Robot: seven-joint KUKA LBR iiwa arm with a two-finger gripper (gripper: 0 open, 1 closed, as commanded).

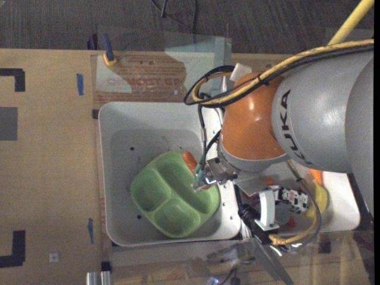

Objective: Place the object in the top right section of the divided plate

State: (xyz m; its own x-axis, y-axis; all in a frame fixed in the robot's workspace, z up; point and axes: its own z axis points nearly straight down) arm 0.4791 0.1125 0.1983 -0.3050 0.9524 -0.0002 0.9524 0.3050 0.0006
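Only writing I can actually read is "KUKA" in dark letters on the grey arm (320,111), running sideways up the casing next to the orange band (252,126). There's a reddish printed sheet (145,76) under clear plastic above the left bin (119,159), but the text on it is too blurry to make out.

Green plate (172,195) sits tilted in the left bin, three sections. An orange object (189,158) lies right at the plate's upper right rim, half tucked under the wrist. The gripper (205,180) hangs over the plate's right edge, and the wrist covers it, so can't tell its state.

Black and yellow cables (202,91) loop off the arm. The right bin (350,212) has yellow and orange items, mostly blocked by the arm. Blue tape (79,84) on the bench (47,159).
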